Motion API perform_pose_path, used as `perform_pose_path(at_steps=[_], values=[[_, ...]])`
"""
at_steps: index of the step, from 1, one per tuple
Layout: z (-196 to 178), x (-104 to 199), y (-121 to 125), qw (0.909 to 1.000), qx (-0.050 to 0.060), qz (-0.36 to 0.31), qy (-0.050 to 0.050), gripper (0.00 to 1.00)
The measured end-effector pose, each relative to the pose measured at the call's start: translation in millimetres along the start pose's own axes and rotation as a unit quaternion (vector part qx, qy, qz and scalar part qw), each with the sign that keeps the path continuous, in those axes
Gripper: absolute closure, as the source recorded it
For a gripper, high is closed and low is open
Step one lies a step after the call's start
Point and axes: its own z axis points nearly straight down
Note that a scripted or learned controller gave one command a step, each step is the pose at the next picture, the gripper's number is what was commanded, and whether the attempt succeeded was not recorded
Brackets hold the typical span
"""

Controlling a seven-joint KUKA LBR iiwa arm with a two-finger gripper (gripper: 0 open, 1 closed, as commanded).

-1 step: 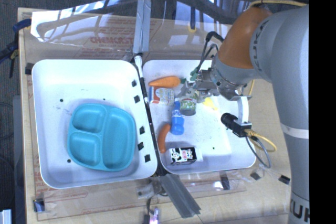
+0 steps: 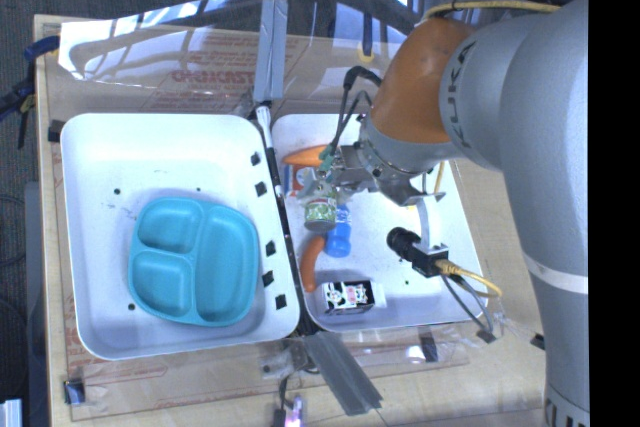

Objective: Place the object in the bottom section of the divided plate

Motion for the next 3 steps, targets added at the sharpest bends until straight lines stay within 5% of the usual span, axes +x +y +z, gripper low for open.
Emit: perform_pose_path(at_steps=[1, 2, 3], values=[[1, 49, -50, 0.9877, 0.000, -0.156, 0.000, 1.00], [-12, 85, -47, 0.9860, -0.001, -0.167, -0.001, 1.00], [-12, 85, -47, 0.9861, -0.002, -0.166, -0.001, 0.00]])
